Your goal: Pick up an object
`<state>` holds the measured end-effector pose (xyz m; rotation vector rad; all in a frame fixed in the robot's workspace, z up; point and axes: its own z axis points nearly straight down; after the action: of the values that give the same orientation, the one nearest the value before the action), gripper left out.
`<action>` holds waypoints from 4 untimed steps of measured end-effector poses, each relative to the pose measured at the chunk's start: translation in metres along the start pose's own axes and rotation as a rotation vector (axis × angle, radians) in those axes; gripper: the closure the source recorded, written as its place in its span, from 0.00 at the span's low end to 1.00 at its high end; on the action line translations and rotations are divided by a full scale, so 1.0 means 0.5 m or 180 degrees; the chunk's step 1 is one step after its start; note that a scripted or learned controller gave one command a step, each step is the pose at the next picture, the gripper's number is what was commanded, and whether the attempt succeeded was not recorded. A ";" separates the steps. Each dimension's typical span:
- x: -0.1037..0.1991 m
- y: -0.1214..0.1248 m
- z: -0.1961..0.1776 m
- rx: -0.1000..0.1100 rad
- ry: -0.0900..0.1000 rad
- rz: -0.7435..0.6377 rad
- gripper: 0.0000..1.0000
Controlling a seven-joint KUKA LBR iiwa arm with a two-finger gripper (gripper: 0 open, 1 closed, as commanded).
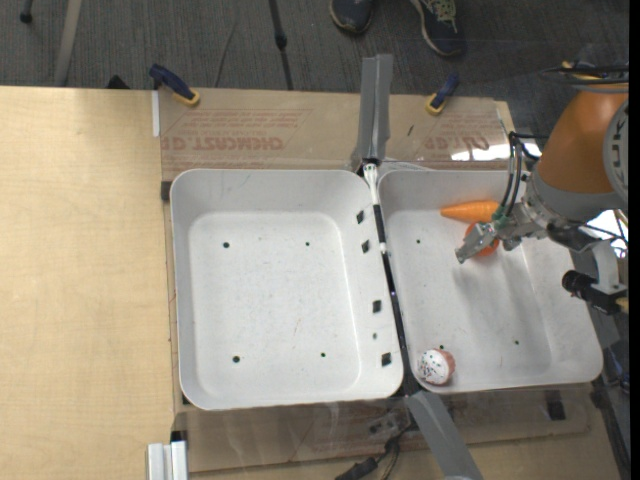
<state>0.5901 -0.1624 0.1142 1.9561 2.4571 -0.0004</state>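
- Closest to the lens, a small speckled ball (435, 366) sits in the right bin's (545, 368) near-left corner, well apart from the action.
- Up by that bin's far wall lies an orange carrot (468, 210), and the gripper (478, 244) sits just beside its near end.
- Something orange shows at the tips, but honestly I can't tell whether they're open, closed or gripping the carrot.
- Doing this well, I'd say: straddle the carrot's thick middle, squeeze fully, then lift straight up slowly.

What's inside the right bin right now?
In the right bin: an orange carrot near the far wall, with the gripper over its right end, and a small speckled ball in the near-left corner.
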 end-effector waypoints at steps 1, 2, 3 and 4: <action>0.015 0.094 0.046 0.0006 -0.0003 0.1174 0.00; -0.023 -0.011 0.045 0.0007 0.0002 0.0598 0.00; 0.035 0.121 0.053 0.0051 0.0015 0.0328 0.00; 0.062 -0.074 0.046 0.0005 0.0004 -0.0137 0.00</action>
<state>0.5471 -0.1405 0.0913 1.9040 2.5001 -0.0012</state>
